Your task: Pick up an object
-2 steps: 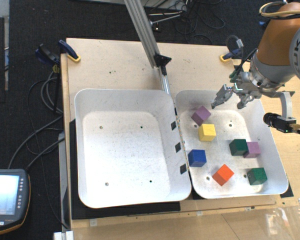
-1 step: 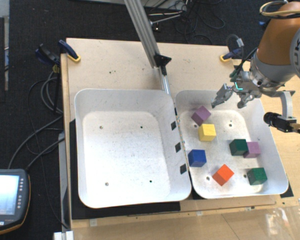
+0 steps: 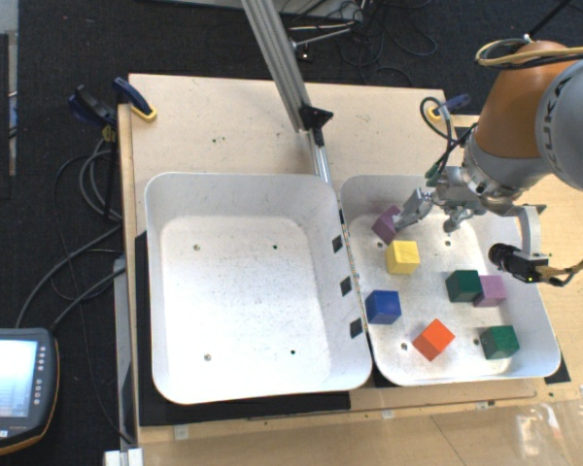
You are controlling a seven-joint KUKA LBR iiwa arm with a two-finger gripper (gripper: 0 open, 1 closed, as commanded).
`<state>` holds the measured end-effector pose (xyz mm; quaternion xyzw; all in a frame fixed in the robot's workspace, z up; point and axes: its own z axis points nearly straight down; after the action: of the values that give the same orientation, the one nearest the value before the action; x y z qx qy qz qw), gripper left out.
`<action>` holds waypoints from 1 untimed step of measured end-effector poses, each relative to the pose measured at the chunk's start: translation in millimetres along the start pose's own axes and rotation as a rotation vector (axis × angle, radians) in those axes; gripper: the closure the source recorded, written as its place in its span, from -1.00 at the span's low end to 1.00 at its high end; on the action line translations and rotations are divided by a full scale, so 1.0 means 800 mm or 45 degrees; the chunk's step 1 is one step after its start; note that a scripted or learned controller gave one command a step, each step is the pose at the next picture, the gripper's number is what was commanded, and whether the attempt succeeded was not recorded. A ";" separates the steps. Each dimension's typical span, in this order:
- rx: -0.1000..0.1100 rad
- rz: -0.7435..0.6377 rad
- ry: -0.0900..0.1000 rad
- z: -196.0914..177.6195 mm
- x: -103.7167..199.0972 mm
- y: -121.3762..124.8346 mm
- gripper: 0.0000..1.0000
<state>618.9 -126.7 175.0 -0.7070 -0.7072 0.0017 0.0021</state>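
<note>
Seven small blocks are sitting in the right-hand white bin [image 3: 539, 357] on a tan bench [image 3: 223, 115], while the left-hand bin [image 3: 165, 260] is lying beside it, the two touching along their inner rims. Counted by colour, there are two purple blocks, two dark green, one yellow, one blue and one orange. One purple block [image 3: 386, 224] is resting at the far-left part of the bin, with the yellow block [image 3: 403, 256] just in front of it. Nearer the front, the blue block [image 3: 383, 306] and the orange block [image 3: 433, 339] are lying apart. One green block [image 3: 462, 285] is touching the second purple block [image 3: 490, 290], and the other green block [image 3: 499, 342] is sitting near the front-right corner. The grey arm's gripper [image 3: 433, 210] is hanging over the far part of this bin with its fingers spread and nothing between them, one fingertip [image 3: 408, 214] just beside the far purple block.
</note>
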 end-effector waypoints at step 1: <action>0.000 0.001 0.000 0.057 0.007 -0.006 -1.00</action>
<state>613.8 -121.5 129.6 -0.7072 -0.7070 0.0016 0.0020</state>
